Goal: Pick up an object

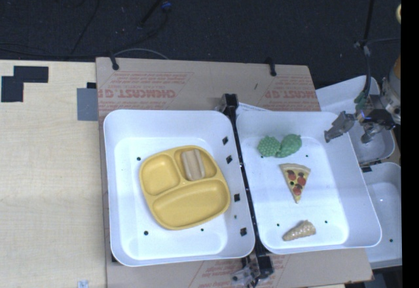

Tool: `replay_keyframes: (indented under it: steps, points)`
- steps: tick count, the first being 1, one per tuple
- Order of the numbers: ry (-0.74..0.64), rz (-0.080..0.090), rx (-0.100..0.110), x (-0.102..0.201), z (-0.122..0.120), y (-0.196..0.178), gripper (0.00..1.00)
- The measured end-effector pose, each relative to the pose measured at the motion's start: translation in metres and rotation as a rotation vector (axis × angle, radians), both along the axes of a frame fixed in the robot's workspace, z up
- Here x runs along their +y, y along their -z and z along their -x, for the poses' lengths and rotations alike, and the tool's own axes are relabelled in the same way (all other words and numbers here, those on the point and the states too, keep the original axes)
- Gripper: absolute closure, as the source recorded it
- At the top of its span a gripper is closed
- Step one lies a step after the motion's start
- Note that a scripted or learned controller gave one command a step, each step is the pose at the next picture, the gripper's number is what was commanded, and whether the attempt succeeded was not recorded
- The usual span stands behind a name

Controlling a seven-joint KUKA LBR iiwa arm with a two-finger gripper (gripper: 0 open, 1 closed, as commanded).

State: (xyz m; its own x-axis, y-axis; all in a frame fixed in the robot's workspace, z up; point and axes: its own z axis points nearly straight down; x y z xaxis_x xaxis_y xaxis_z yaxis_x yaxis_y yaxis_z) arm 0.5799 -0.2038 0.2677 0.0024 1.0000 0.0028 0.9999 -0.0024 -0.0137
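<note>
Toy food waits in the right bin while the gripper hangs off its far right corner.

The green broccoli piece (279, 145) lies near the right bin's (340, 231) back wall, the pizza slice (296, 180) just in front of it, the tan cone-shaped piece (299, 230) near the front. The gripper (357, 127) sits right of the broccoli, apart from it, outside the bin's rim; whether it is spread or pressed together cannot be told. A good approach would likely centre over one piece and descend straight.
</note>
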Motion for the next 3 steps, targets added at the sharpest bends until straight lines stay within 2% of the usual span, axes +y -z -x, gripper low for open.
replay_keyframes:
  steps: [1, 3]
  points:
    - [-0.003, 0.003, -0.013, 0.0, -0.002, -0.007, 0.0]
    - [-0.002, 0.0, -0.006, 0.01, 0.013, 0.1, 0.0]
